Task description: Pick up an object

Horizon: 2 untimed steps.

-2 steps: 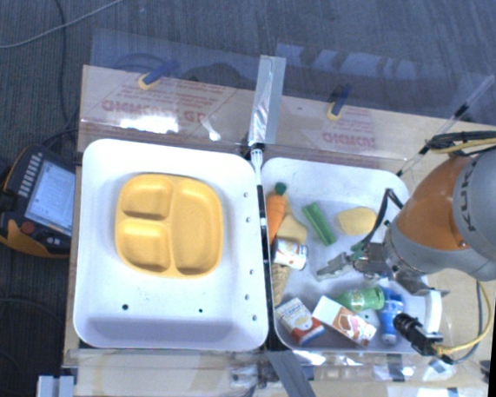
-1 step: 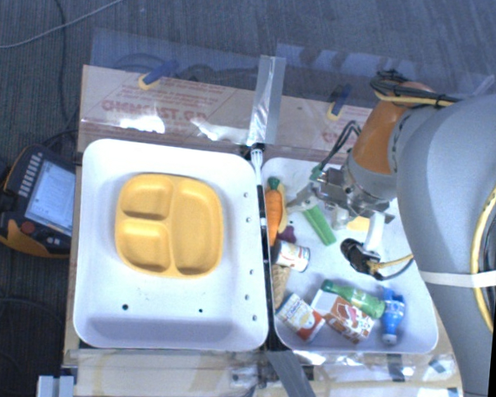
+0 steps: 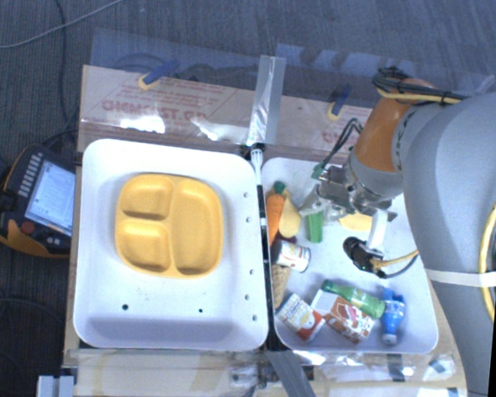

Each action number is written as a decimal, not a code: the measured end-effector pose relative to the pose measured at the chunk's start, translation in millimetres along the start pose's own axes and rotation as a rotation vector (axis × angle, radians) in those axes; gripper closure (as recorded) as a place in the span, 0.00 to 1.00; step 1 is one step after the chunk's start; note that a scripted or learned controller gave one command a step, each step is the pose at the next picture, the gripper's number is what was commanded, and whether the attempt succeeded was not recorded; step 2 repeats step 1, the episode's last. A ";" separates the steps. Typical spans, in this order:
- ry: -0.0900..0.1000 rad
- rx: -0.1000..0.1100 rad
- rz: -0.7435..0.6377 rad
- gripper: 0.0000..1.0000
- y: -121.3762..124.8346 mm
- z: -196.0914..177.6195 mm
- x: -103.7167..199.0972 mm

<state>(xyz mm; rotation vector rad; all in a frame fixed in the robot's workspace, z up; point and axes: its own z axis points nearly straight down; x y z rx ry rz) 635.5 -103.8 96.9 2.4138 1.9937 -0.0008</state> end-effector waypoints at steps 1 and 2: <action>0.004 0.015 -0.071 1.00 -38.1 -84.1 42.4; 0.004 0.015 -0.071 1.00 -38.1 -84.1 42.4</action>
